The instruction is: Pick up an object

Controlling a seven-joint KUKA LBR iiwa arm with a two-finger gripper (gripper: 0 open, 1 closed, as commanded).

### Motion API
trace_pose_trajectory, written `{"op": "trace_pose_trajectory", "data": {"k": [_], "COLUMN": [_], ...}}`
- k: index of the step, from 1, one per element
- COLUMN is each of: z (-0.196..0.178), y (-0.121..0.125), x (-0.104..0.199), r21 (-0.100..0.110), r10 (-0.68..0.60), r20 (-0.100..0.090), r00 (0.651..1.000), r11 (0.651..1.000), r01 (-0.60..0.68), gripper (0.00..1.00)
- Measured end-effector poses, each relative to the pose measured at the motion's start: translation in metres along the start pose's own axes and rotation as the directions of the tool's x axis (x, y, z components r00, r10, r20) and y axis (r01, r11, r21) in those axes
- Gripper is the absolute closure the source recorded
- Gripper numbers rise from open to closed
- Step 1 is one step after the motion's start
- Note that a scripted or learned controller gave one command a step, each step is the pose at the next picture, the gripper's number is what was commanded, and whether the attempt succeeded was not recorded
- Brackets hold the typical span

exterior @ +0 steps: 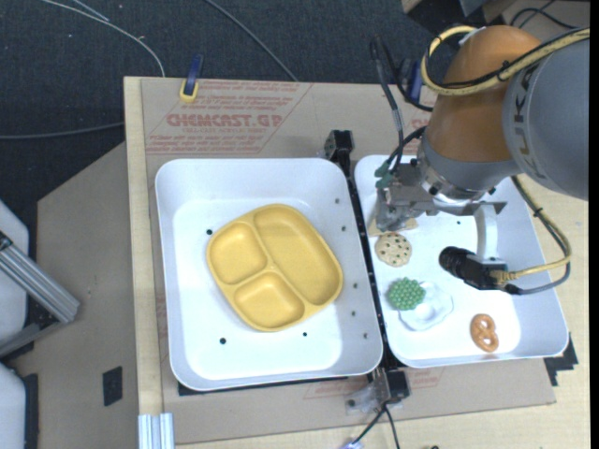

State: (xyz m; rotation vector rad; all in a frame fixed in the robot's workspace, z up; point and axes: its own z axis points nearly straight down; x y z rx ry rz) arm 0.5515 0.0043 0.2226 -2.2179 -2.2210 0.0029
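Bring the gripper [398, 206] straight down and centred over one item before closing, so a finger does not nudge it aside. The cookie [393, 248] lies in the right bin [533, 241], just below the gripper and apart from it; you cannot tell how the jaws stand.

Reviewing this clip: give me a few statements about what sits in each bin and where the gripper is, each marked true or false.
1. The yellow divided plate lies in the left bin. True.
2. The cookie is in the left bin. False: it is in the right bin.
3. The pretzel lies near the right bin's front corner. True.
4. The gripper hangs over the plate. False: it is over the right bin, just behind the cookie.
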Motion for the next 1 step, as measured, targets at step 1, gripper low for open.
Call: {"op": "trace_pose_trajectory", "data": {"k": [1], "z": [-0.0109], "y": [0.0029], "x": [0.0504], "r21": [-0.005], "r10": [0.000], "r20": [0.001], "r00": [1.000], "r11": [1.000], "r01": [0.000], "gripper": [1.00]}}
